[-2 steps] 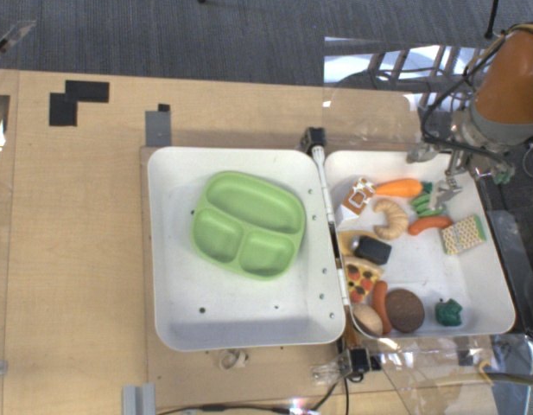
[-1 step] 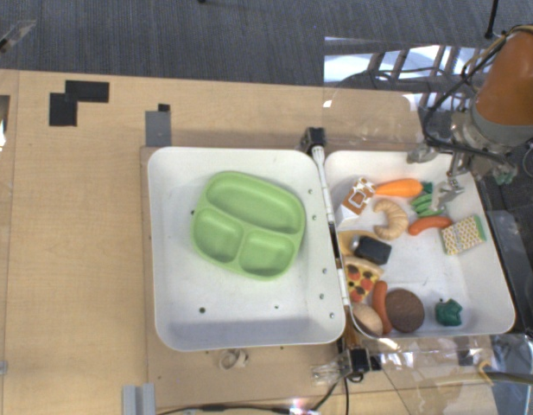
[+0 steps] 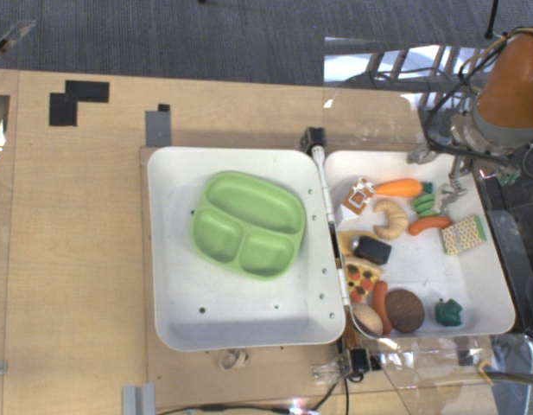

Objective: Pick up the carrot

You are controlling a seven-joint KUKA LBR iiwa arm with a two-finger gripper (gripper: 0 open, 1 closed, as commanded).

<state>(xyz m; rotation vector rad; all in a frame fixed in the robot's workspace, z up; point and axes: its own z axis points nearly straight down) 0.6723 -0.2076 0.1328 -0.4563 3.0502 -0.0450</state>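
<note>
Arm: the grey arm with its orange band (image 3: 510,80) enters at the upper right, bent down over the far right corner of the right-hand shallow white bin (image 3: 482,271); cables loop around the wrist
Gripper: the two-finger gripper (image 3: 452,188) hangs over the bin's upper right area, just right of the carrot's leafy end; whether the fingers are spread or closed cannot be told, and nothing is seen between them
Carrot: the orange plastic carrot with green top (image 3: 398,188) lies flat near the far edge of the right bin, tip pointing left, green end toward the gripper; apart from the gripper
Neighbours: a tan croissant-shaped toy (image 3: 390,217) lies just below the carrot; a small red-orange pepper-like piece (image 3: 429,225) sits to its right; a yellow waffle-patterned square (image 3: 461,234) lies near the right wall
Left bin: the left-hand white bin (image 3: 175,309) carries a light green three-compartment plate (image 3: 247,223)
Table: the pale wooden table (image 3: 67,258) bears both bins side by side
</note>
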